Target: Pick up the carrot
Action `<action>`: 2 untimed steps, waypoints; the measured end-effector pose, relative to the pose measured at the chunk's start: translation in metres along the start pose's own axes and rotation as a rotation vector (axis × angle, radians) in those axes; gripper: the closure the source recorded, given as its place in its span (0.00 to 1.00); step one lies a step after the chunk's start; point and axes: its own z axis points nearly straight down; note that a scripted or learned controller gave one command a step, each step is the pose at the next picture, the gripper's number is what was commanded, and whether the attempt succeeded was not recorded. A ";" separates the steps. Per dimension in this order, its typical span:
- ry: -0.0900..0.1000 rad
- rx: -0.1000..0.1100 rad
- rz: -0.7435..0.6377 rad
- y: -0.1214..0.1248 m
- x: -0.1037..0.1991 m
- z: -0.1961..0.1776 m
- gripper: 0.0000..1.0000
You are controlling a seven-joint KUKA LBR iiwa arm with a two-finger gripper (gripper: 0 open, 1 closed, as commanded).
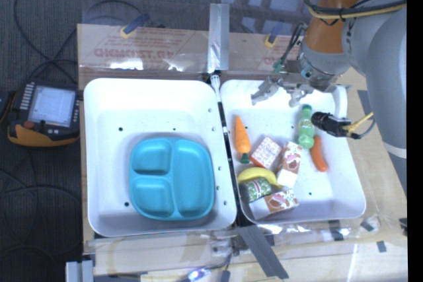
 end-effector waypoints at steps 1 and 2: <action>0.000 0.000 -0.022 -0.026 0.103 -0.003 0.00; -0.002 0.001 0.099 0.006 0.114 -0.024 0.00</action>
